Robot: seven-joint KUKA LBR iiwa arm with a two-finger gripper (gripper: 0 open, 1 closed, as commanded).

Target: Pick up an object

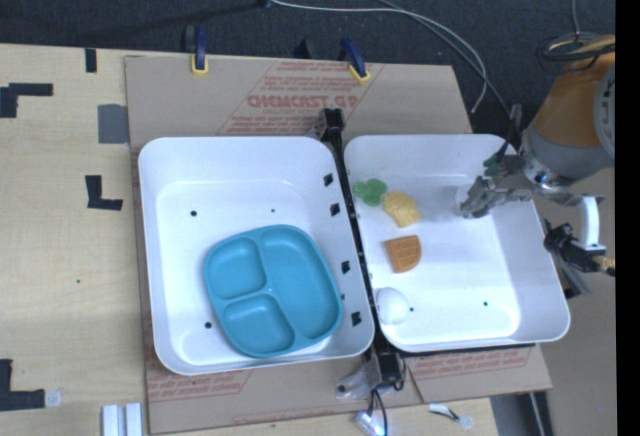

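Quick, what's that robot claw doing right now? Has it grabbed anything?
Gripper: over the right bin, apart from the yellow, green and orange pieces; whether it is open or shut cannot be told.

The only writing I could make out was red print on the cardboard sheet point(290, 94) that lay under my two bins. It ran along the strip of cardboard just beyond the far rim of the left bin point(240, 146), between the two clamps. The big line looked like "CHEMICAL GU...", but the letters were too blurred to be sure, and the smaller lines around it I could not read.
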